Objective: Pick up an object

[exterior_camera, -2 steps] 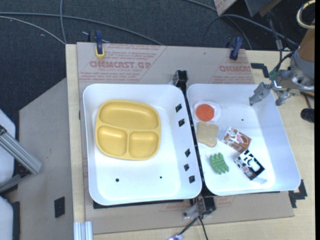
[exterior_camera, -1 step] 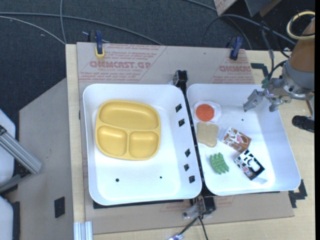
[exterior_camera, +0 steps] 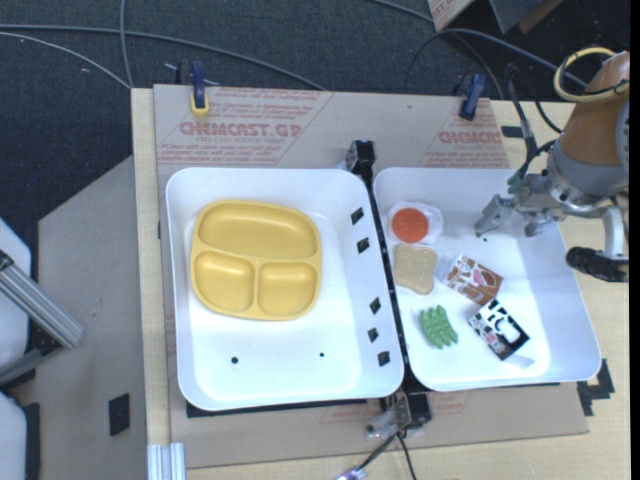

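Observation:
The right bin [exterior_camera: 540, 258] holds several small items: an orange-red round piece on clear wrap [exterior_camera: 410, 224], a tan bread slice [exterior_camera: 416, 268], a green bumpy toy [exterior_camera: 437, 326], a brown and white packet [exterior_camera: 473, 279] and a black and white packet [exterior_camera: 499, 330]. My gripper [exterior_camera: 514, 215] hangs over the bin's far right part, up and to the right of the orange piece. Its fingers [exterior_camera: 490, 216] are spread apart with nothing between them. The arm comes in from the right edge.
The left bin [exterior_camera: 200, 368] carries a yellow three-compartment tray [exterior_camera: 257, 259]. Black clips line the divider [exterior_camera: 372, 268] between the bins. Blue clamps [exterior_camera: 199, 84] hold the cardboard base at the back. Cables run across the dark floor behind.

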### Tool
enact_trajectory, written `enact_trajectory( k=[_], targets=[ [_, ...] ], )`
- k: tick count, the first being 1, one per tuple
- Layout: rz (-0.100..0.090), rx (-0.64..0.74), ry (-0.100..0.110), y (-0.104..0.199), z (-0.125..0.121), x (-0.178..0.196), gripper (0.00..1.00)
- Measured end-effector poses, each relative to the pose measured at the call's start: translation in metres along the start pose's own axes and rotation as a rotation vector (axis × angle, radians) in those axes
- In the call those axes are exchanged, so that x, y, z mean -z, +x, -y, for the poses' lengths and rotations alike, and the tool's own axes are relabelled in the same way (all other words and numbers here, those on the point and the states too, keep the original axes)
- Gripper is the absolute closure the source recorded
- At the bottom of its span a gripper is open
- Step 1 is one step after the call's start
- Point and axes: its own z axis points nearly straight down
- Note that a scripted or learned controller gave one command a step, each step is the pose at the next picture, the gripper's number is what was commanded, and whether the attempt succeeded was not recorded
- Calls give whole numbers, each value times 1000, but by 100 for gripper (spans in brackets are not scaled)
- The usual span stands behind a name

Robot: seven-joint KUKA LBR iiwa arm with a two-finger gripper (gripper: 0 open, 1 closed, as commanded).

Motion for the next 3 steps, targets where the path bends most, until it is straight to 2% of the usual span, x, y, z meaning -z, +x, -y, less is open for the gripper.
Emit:
enact_trajectory(
  k=[1, 3],
  targets=[
    [2, 1, -6, 0, -2, 14, 100],
    [5, 1, -12, -4, -8, 132, 100]
  ],
)
